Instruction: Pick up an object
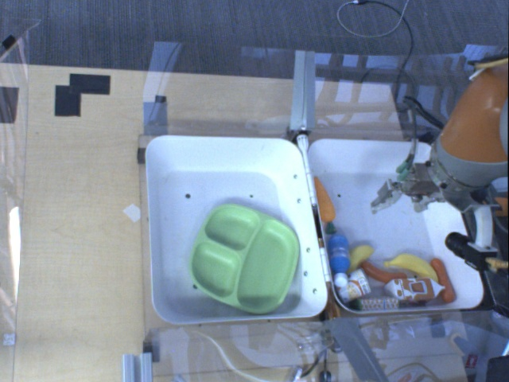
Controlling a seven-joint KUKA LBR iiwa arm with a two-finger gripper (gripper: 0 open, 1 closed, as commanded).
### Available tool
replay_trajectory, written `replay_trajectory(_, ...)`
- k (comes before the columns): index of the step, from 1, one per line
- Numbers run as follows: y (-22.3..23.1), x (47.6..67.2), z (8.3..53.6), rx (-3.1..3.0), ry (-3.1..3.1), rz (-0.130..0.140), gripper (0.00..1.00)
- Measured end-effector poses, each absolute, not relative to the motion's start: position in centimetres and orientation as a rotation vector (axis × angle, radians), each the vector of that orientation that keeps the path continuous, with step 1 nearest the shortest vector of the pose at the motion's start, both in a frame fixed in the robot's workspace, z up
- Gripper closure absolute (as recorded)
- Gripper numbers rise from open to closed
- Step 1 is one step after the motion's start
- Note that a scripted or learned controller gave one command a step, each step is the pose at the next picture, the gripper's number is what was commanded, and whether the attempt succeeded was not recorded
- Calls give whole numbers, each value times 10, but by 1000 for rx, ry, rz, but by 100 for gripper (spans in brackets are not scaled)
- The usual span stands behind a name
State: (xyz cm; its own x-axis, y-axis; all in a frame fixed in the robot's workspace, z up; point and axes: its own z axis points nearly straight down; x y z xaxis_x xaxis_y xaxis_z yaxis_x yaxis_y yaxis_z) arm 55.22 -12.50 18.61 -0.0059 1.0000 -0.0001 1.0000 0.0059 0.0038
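The toys lie heaped along the right bin's [445,237] near edge: a banana [412,264], a blue bottle [339,253], a sausage [385,275] and a carrot [324,200] (against the left wall). The gripper [398,193] hangs above that bin's bare floor, fingers spread, grasping nothing. A green divided plate [245,257] lies in the left bin [171,213].

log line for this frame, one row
arm: over right bin | gripper: above bare floor, holding nothing | banana, blue bottle, carrot: in bin | green tray: left bin
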Motion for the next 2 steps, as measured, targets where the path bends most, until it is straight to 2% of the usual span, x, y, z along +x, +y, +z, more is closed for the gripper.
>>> replay_trajectory(1,-106,492,90,2030,2381,14,0)
replay_trajectory(2,-105,496,103,2022,2379,25,100)
